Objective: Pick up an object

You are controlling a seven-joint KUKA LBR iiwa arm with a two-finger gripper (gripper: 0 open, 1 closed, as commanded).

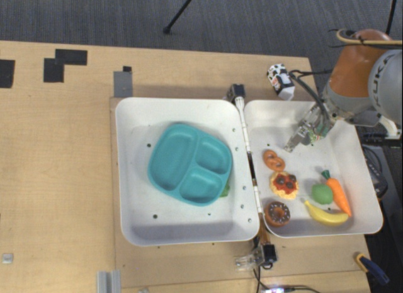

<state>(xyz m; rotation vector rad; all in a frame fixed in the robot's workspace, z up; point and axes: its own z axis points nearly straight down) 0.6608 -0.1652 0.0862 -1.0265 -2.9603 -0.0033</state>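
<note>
— Where are your jaws right now?

— My gripper (296, 140) hangs over the far half of the right bin (365, 159), reaching in from the right, tilted down toward the bin's middle. Whether the jaws are released or clenched, I cannot tell; nothing shows between them.

— What lies closest?

— A pretzel (273, 159), just near and left of the tips, apart from them. Nearer than that sits a small tart with red and yellow bits (284, 185), and nearer again, by the near-left corner, a chocolate doughnut (277, 213).

— And to the right?

— A green lime-like fruit (322, 193), with a carrot (339, 195) touching its right side, and a banana (326, 215) lying along the near wall just below both.

— The other bin?

— The left bin (135, 178) holds a teal divided plate (191, 163), lying at a tilt, with something green peeking from under its near-right edge. Outside the bins, on the tabletop (56, 178) beyond the far wall of the right bin, stands a little black-and-white thing (279, 80).
</note>
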